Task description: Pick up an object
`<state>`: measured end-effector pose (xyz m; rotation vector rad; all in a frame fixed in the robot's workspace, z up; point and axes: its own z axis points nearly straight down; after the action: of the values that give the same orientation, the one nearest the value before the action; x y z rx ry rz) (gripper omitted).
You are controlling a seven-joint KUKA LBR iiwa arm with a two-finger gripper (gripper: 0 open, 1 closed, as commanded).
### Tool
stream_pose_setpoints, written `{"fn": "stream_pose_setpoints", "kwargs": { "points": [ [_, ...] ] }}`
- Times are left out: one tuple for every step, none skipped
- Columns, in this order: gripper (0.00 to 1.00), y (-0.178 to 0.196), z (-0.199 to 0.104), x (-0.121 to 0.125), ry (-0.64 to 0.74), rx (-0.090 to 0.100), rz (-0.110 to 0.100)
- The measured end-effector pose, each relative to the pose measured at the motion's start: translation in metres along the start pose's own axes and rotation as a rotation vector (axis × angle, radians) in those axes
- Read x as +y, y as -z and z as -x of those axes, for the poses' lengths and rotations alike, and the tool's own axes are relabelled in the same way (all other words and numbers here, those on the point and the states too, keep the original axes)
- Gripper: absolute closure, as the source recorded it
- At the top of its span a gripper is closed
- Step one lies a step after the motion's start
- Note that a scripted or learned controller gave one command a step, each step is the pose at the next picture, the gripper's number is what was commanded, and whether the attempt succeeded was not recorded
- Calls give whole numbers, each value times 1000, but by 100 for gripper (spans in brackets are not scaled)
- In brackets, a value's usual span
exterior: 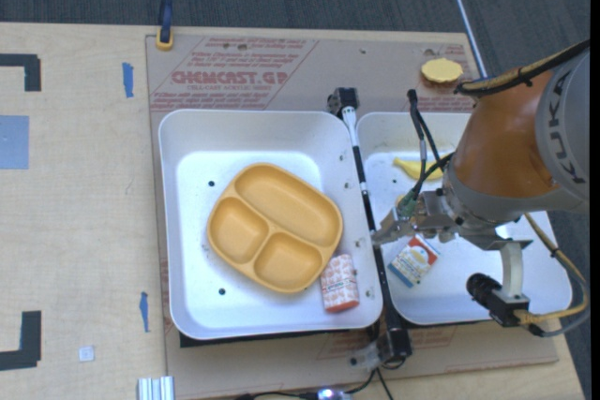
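Note:
My gripper [410, 222] hangs over the left part of the right bin [553, 295], under the grey and orange arm. Just below it, on the bin floor, lies a small white, blue and red carton [412, 262]; I cannot tell if they touch. A yellow banana-like piece [410, 168] lies at the back of the same bin, partly hidden by cables. In the left bin [187, 201] a yellow divided plate [274, 227] lies in the middle. A small red and white packet [339, 283] sits by that bin's front right corner.
The two bins share a narrow wall with a black rod [360, 173] along it. A yellow disc [442, 71] rests on the cardboard behind the right bin. A black part [492, 295] of the arm's fittings hangs over the right bin's front.

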<state>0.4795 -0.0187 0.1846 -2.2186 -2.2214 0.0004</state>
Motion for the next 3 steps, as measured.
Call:
{"fn": "stream_pose_setpoints", "kwargs": {
  "points": [
    [100,0,-56,0,0,-1,3],
    [100,0,-2,0,-2,-1,2],
    [100,11,3,1,-1,-2,6]
  ]
}}
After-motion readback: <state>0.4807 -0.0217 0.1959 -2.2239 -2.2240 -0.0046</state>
